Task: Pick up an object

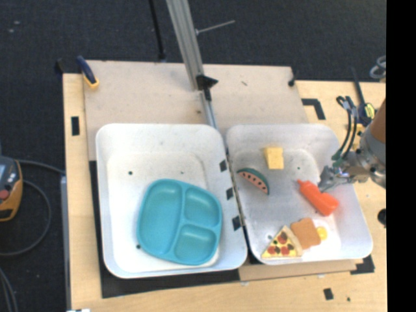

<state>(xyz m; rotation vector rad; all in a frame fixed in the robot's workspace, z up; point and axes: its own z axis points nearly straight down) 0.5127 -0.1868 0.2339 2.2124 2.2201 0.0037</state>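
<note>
The right bin [338,239] holds a yellow block [274,157], a watermelon slice [254,180], an orange carrot [318,197], a pizza slice [282,244] and a tan toast piece [307,233]. My gripper [331,175] reaches in from the right edge and hangs just above and to the right of the carrot's upper end. I cannot see anything held in it.
The left bin [117,148] carries a teal divided plate [179,221]. A grey metal rail [186,38] slants down from the top to the gap between the bins. Cables [354,119] hang near the arm on the right.
</note>
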